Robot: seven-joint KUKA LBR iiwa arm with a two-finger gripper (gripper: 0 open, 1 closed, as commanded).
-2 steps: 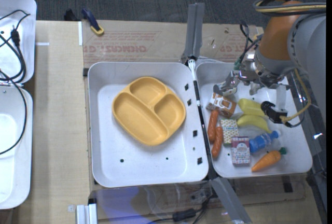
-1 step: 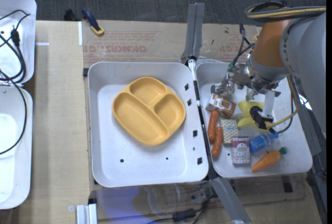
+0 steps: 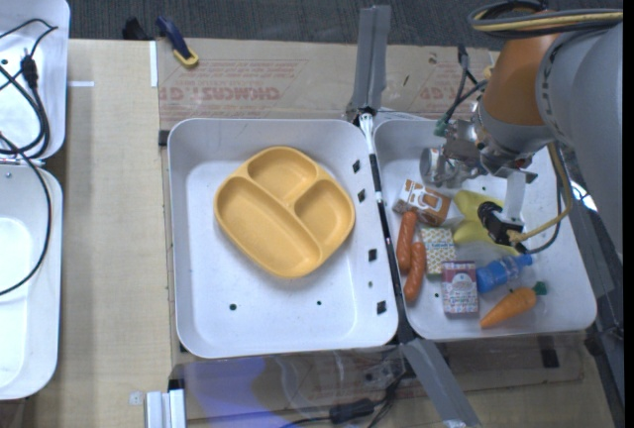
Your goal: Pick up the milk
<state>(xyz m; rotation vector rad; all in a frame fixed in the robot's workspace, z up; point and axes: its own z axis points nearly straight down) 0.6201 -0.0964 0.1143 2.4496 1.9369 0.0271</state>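
Milk carton (image 3: 427, 202) lies in the right bin (image 3: 565, 312), upper left of the pile.
The gripper (image 3: 443, 163) hangs just above it, arm bent in from the right; its grip cannot be told.

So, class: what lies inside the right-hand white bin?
Inside the right bin lie two sausages, a red carton, a blue bottle, a carrot and a banana. The arm and tool cover the bin's far part, so anything there is hidden.

Divided plate (image 3: 285, 210) matt yellow plastic; bins (image 3: 198, 297) smooth white plastic; bench (image 3: 109, 218) pale wood.
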